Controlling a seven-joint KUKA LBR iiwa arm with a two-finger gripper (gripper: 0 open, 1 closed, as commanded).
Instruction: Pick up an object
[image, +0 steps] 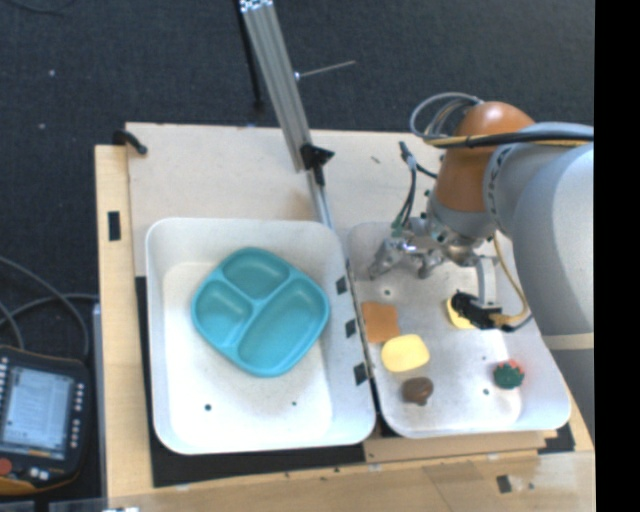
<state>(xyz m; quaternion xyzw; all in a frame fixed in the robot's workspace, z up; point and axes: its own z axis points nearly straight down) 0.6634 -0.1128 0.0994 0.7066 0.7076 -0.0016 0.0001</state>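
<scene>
The right-hand bin (545, 395), in the lower right of the frame, holds the loose objects. A yellow block (405, 353) lies near the bin's left wall, at the centre of the frame's lower half. Touching or just above it sits a flat orange-brown square (380, 321). Just below the yellow block lies a small dark brown lump (418, 390). Toward the bin's lower right corner rests a small green item with a red spot (509, 374), well apart from the other three. A flat yellow piece (462, 316) lies toward the bin's right side, partly covered by a black part of the tool.

The gripper (408, 252) hangs over the upper part of this bin, above the orange-brown square and apart from it. Its metal fingers (385, 258) splay outward and downward; nothing is seen between them. Whether they are spread wide or drawn narrow cannot be told from this angle. The grey arm (545, 215) enters from the right of the frame, with its orange band (478, 165) in the upper right.

The left-hand bin (170, 420) occupies the centre left of the frame. In it lies a teal divided tray (262, 310) with three compartments, set toward the bin's upper half.

A metal rail (283, 85) runs from the top centre of the frame down to the gap between the bins. A handheld control screen (35, 405) sits at the lower left edge.
</scene>
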